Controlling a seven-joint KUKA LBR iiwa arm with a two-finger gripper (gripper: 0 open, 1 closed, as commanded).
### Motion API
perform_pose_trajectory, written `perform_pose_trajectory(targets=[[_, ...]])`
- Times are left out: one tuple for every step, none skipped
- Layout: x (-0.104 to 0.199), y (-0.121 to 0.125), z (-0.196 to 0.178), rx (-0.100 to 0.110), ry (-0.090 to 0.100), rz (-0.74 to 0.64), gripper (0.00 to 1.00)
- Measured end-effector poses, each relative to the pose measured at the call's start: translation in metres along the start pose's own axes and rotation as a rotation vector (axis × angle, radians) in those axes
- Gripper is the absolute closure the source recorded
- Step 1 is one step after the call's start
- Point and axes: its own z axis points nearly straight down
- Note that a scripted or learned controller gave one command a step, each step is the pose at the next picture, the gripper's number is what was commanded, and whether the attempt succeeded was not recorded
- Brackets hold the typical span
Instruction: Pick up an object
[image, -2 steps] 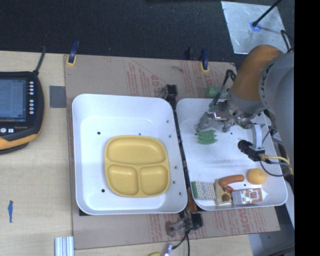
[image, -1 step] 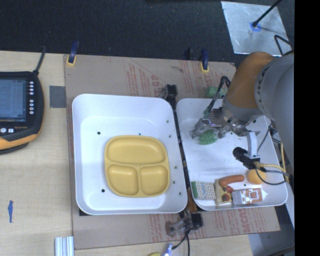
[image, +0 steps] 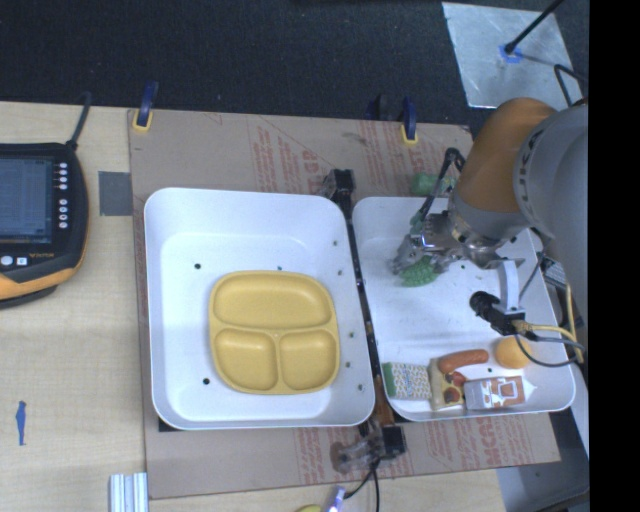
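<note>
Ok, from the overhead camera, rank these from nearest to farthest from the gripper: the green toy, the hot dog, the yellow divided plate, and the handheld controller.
1. Green toy: right at the gripper, upper part of the right bin.
2. Hot dog: same bin, down near its front edge.
3. Yellow divided plate: middle of the left bin.
4. Handheld controller: far left, off the bins on the bench.

Arm (image: 510, 165) reaches leftward, tool (image: 418, 255) lowered.

A single fixed camera looks down on the bench (image: 80, 400) at a slant from above, far enough to take in both white bins: the left bin (image: 175, 300) sits mid-frame, the right bin (image: 380, 225) just beside it, where the arm (image: 520, 170) enters.
</note>
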Motion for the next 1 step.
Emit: perform_pose_trajectory(targets=[[0.0622, -0.0097, -0.0908, -0.005, 0.002, 0.002, 1.0]])
